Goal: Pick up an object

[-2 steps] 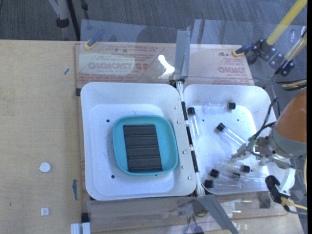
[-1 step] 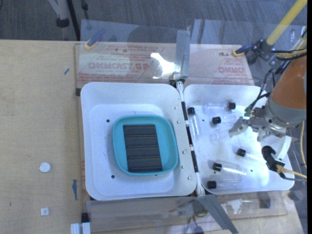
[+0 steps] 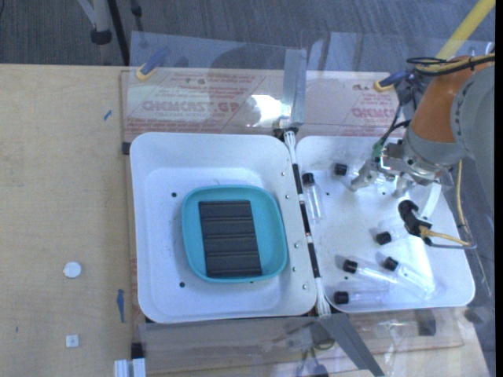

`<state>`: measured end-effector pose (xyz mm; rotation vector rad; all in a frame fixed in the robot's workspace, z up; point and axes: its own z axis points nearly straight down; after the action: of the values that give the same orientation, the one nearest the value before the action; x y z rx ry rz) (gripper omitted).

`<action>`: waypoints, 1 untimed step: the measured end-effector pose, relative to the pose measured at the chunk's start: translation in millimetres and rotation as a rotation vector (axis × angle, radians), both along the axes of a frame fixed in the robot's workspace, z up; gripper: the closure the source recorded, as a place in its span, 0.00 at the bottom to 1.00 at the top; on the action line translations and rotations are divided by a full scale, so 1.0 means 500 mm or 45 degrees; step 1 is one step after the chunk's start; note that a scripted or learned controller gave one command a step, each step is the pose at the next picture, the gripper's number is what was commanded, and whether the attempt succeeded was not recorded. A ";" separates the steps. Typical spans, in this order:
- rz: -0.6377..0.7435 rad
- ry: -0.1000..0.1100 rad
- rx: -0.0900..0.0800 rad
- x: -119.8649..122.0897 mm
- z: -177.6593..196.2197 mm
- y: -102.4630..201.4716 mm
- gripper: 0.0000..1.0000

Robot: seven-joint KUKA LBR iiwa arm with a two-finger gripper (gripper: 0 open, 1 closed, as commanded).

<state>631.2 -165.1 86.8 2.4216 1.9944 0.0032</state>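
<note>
We're looking down on two white bins. The left bin [image 3: 149,210] holds a teal tray [image 3: 271,242] with a dark ribbed insert [image 3: 229,238]. Over in the right bin [image 3: 452,285] we see several clear tubes with black caps scattered about: one tube [image 3: 311,196] by the divider, others [image 3: 369,272] near the front, plus loose black caps [image 3: 340,168]. The gripper [image 3: 377,175] hovers over that bin's back part; we can't tell how it's set, and we see nothing in it.

bench [image 3: 55,171] | two white bins [image 3: 157,163] | small white disc [image 3: 72,270]
</note>
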 end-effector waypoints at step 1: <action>0.020 0.060 0.003 0.050 0.040 -0.002 0.00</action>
<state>656.0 -166.1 106.6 2.4296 2.0333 -0.0519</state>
